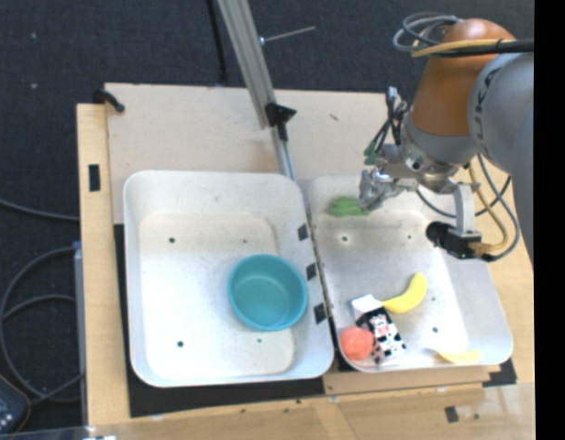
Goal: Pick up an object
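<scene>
My gripper (372,193) hangs low over the back left corner of the right bin (466,282). A small green object (344,207) lies just left of it against the bin's back wall, touching or nearly touching the gripper tip. Whether the gripper has hold of it cannot be made out. A yellow banana (406,294) lies mid-bin. At the front left corner sit a red ball (357,342) and a black-and-white spotted toy (384,335) with a white block (365,304) beside it. A flat yellow piece (459,357) lies at the front right.
A teal bowl (267,291) stands in the left bin (172,246), near the wall shared with the right bin. A slanted metal pole (255,62) rises from between the bins at the back. A black cable fitting (450,238) hangs off the arm over the right bin.
</scene>
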`<state>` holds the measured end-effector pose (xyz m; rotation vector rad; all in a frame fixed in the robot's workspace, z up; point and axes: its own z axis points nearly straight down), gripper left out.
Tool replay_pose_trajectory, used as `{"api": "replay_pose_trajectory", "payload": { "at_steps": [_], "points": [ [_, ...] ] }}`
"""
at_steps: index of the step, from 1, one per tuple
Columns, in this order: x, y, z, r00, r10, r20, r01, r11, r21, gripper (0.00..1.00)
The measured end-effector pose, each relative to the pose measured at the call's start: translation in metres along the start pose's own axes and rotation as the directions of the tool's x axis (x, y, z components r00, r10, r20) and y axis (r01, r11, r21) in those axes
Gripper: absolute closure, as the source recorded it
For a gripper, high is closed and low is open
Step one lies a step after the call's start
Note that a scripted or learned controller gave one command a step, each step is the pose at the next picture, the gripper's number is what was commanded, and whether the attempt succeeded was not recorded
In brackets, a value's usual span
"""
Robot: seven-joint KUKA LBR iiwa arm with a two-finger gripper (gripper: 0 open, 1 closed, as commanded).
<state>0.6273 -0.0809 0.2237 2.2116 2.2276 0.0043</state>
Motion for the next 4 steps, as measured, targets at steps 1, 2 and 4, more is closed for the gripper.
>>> {"api": "replay_pose_trajectory", "payload": {
  "at_steps": [1, 2, 4],
  "points": [
    [0.047, 0.008, 0.005, 1.000, 0.001, 0.000, -0.001, 1.000, 0.000, 1.00],
    [0.100, 0.012, -0.011, 1.000, 0.000, -0.002, 0.000, 1.000, 0.001, 1.00],
    [0.142, 0.019, -0.007, 1.000, 0.003, 0.001, -0.003, 1.000, 0.002, 0.00]
  ]
}}
